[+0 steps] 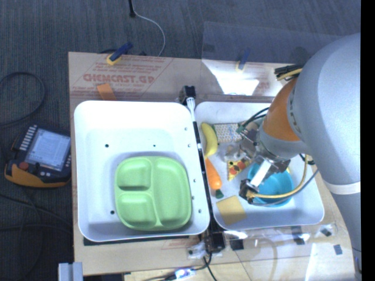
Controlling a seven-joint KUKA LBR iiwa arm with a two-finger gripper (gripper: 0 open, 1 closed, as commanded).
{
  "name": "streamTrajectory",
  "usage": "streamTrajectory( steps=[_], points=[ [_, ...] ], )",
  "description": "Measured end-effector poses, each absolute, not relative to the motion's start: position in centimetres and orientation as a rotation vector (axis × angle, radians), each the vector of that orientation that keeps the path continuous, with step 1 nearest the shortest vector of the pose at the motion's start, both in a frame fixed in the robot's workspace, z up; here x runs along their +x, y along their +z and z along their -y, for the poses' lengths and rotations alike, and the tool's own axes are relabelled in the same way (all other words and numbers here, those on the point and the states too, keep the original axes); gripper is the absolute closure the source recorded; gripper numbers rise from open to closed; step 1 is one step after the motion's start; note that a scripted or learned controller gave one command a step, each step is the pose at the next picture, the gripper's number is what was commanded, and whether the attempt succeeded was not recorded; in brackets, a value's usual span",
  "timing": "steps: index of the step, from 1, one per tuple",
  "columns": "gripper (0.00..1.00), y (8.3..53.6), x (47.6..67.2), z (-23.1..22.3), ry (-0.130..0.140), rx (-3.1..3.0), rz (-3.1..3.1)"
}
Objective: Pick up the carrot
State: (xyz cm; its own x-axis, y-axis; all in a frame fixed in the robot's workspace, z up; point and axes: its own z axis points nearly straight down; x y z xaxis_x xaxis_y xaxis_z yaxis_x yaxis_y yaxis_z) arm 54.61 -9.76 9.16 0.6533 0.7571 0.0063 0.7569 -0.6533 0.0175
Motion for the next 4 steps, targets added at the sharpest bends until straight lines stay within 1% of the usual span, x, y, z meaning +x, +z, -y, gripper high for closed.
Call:
streamTrajectory(
  steps=[1, 2, 3, 4],
  points=[
    [0.00, 9.3, 53.1, 9.5, 0.013, 3.069, -0.637],
    [0.00, 18.5, 56.0, 5.0, 0.002, 3.124, -0.322],
    [0.00, 18.3, 50.1, 0.9, -0.012, 3.127, -0.320],
    [0.00, 18.3, 48.3, 1.4, -0.009, 3.125, -0.316]
  ],
)
